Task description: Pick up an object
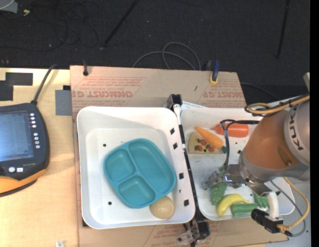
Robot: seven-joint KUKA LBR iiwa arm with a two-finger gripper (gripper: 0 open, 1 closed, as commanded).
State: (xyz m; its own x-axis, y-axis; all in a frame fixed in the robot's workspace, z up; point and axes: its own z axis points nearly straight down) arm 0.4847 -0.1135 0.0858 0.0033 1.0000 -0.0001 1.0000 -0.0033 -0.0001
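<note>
Gripper (217, 179) low in right bin (200, 199), just above broccoli (217, 193); finger state cannot be told; banana (229, 202) adjacent.

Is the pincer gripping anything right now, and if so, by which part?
It cannot be told. The pincer is low in the right bin, just above the green toy and beside the banana, but nothing shows gripped.

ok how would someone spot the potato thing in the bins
Look in the left white bin, which holds a teal divided plate. Just off the plate's near right corner, against the bin's front wall, sits a round beige potato-like lump, the bin's one pale, plain item.
</note>
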